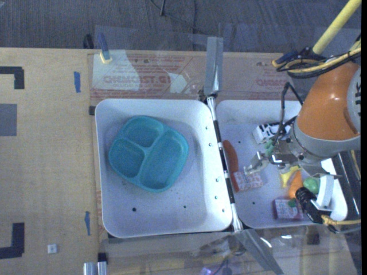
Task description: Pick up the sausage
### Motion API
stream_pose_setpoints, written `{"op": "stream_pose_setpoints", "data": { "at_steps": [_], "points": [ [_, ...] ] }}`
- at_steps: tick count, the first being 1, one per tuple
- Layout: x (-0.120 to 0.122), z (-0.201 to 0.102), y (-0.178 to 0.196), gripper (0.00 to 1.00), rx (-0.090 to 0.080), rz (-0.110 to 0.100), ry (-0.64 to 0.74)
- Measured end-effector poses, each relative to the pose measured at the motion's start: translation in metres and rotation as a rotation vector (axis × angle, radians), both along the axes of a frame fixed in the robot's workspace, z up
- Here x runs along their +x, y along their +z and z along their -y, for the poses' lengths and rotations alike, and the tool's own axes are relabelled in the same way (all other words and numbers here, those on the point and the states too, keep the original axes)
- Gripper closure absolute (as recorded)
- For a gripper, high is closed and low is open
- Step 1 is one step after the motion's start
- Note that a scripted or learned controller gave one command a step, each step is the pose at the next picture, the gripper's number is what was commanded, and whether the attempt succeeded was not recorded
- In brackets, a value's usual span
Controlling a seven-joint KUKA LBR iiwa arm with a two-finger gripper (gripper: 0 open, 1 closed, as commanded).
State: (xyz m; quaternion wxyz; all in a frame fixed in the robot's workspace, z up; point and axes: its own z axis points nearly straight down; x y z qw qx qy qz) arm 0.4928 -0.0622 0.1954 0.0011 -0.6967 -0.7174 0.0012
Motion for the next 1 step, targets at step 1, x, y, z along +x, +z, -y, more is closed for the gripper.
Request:
{"op": "stream_pose_setpoints", "data": {
  "at_steps": [1],
  "points": [
    [0.0277,-0.0032,-0.0131,0.0,0.0,0.001,0.02]
  ]
}}
